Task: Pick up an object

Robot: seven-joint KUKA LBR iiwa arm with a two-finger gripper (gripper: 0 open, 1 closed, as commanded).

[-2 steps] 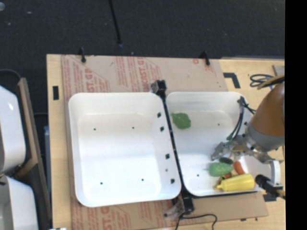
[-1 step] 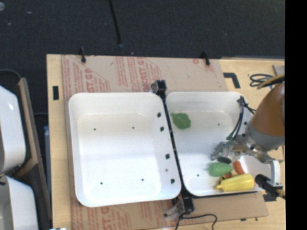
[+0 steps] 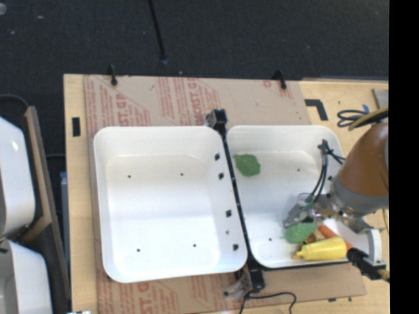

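Lying at the near edge of the right bin (image 3: 281,136) is a yellow bottle-shaped toy (image 3: 322,249), on its side, with a small orange piece (image 3: 327,230) just behind it. Beside the yellow toy, toward the bin's centre, sits a green lump (image 3: 300,232). The claw (image 3: 302,216) is low over that lump, close to it or touching; whether it is wide or narrow cannot be told. The arm (image 3: 366,169) rises over the bin's right wall. Farther back, near the divider, rests a second green piece (image 3: 248,165). The left bin (image 3: 105,149) shares the counter (image 3: 150,100).
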